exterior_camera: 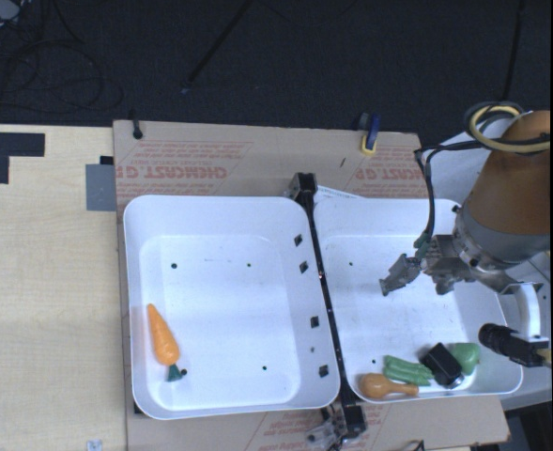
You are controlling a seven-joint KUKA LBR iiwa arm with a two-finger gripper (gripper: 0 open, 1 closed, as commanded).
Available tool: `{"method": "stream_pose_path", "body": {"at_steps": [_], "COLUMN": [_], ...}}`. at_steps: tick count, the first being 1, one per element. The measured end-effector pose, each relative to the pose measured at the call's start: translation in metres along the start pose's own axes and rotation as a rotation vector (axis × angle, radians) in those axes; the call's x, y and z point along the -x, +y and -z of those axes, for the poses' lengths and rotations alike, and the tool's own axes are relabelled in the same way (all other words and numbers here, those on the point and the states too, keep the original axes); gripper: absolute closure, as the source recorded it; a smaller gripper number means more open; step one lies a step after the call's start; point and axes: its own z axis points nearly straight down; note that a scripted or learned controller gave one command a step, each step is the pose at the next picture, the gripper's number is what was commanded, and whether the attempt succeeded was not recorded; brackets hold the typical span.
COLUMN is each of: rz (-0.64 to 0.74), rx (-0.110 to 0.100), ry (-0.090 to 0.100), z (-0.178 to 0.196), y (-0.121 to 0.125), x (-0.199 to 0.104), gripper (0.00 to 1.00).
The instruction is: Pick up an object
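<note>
Two shallow white bins sit side by side on a cardboard sheet (257,153) with red print, which lies on a pale wood tabletop (41,280). A black bar (315,280) runs between the bins.

The left bin (229,299) has one item: an orange carrot (162,336) with a small green top, lying near the bin's front-left corner, close to the left wall, green end toward the front.

The right bin (370,332) has four items bunched along the front wall. An orange-yellow pear-shaped toy (386,386) lies against the front rim. A long green pod-like toy (406,370) is just behind it and touches it. A black block (441,364) sits tilted just right of the pod and partly over it. A rounder green toy (467,355) is beside the block on its right.

The grey arm (506,195) with its orange band comes in from the right, over the right bin's right side. The gripper (396,280) points left, above bare floor mid-bin. It is well apart from the cluster at the front, and nothing is held in it. Cannot tell from this angle whether the gripper is open or closed.

A blue and yellow clamp (370,134) grips the far edge of the cardboard. Dark floor with loose cables (41,73) lies beyond the tabletop.
</note>
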Motion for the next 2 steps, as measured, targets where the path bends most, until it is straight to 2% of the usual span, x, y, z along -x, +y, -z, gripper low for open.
{"method": "stream_pose_path", "body": {"at_steps": [1, 2], "rz": [0.003, -0.002], "rx": [0.004, 0.017], "ry": [-0.001, -0.007], "z": [-0.064, 0.052], "y": [0.091, 0.134], "x": [-0.016, 0.055], "gripper": [0.0, 0.0]}}
